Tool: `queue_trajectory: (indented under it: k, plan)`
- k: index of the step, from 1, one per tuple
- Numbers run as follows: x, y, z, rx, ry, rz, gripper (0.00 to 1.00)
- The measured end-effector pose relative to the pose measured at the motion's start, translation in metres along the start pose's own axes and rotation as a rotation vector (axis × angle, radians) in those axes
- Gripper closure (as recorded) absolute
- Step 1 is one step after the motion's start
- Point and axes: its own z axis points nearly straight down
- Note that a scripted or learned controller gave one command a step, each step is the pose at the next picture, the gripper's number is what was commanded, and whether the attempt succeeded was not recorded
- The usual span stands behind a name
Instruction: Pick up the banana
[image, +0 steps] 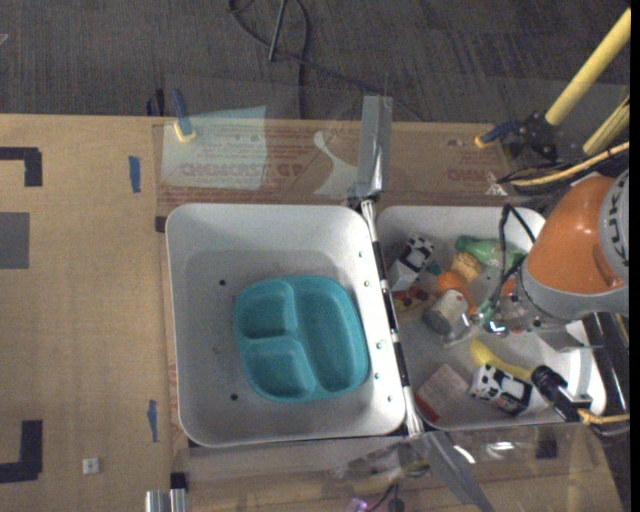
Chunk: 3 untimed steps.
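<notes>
The banana (493, 356) is a yellow curved piece lying in the right bin (400, 225), toward its front right, partly covered by the arm. My gripper (492, 321) hangs low in that bin, just behind and above the banana's visible end. The grey arm with its orange band (565, 250) reaches in from the right and hides the bin's right side. Nothing can be made out held in the gripper.
Around the gripper lie a grey object (445, 314), an orange toy (462, 269), a green item (481, 245), a black-and-white cow toy (414, 255), a black-and-white carton (500, 389) and a tan box (442, 384). The left bin (200, 240) holds a teal divided plate (299, 336).
</notes>
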Motion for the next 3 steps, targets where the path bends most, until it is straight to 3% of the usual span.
queue_trajectory:
  k: [1, 2, 3]
  plan:
    - [-0.004, 0.002, -0.011, -0.01, -0.011, 0.003, 1.0]
    - [-0.004, 0.002, -0.011, -0.01, -0.011, 0.003, 0.0]
    - [0.012, -0.036, -0.001, -0.009, -0.005, -0.01, 0.0]
